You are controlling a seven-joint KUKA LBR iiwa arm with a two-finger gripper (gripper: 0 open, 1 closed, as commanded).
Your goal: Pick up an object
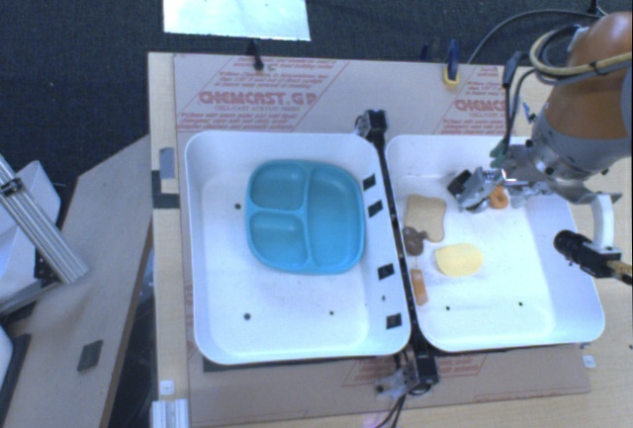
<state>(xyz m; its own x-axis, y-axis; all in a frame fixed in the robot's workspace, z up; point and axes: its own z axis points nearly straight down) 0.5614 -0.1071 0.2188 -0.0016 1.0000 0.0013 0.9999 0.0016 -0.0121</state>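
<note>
My gripper [476, 190] hangs low over the upper part of the right bin [554, 312], reaching in from the right. A small orange ring-shaped piece [498, 200] lies right beside it, partly hidden by the gripper. To its lower left lie a tan toast-like slice [426, 213] and a small brown lump [412, 240]. Below them sit a yellow rounded piece [458, 260] and a small orange stick [419, 288] near the divider.
The left bin [223, 317] holds a blue divided plate [302, 215]. A black strip with clips [388, 228] runs between the bins. The grey arm with its orange band [598, 60] and cables overhang the right bin's far right; a black part [582, 253] juts over its right rim.
</note>
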